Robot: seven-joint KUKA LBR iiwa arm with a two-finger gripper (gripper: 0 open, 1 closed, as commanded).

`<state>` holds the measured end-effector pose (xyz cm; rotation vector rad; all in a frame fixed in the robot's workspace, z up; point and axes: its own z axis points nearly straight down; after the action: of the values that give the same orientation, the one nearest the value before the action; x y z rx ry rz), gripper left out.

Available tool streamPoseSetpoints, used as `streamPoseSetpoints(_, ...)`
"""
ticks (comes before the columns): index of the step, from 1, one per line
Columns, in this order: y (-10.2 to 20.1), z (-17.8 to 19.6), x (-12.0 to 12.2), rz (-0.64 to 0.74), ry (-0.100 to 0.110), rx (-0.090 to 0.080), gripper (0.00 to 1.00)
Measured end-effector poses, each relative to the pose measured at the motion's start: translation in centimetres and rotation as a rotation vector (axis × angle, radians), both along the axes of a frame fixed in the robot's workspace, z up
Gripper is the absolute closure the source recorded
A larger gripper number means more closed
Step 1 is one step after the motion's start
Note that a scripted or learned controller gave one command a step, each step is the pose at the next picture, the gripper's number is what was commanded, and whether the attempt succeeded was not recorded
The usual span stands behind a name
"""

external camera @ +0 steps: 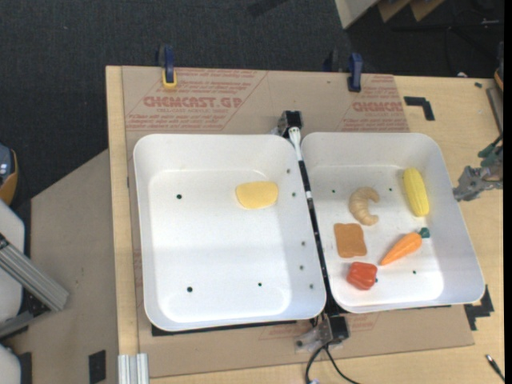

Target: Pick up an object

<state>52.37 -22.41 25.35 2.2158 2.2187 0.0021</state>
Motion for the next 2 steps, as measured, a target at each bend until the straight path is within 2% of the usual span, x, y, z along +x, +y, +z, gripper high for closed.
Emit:
streamPoseSetpoints(1,0.3,0.6,0.3,-0.001,0.001,0.001,1.00)
streamPoseSetpoints(2,0.0,0.0,1.7,0.000,0.002,0.000,1.00)
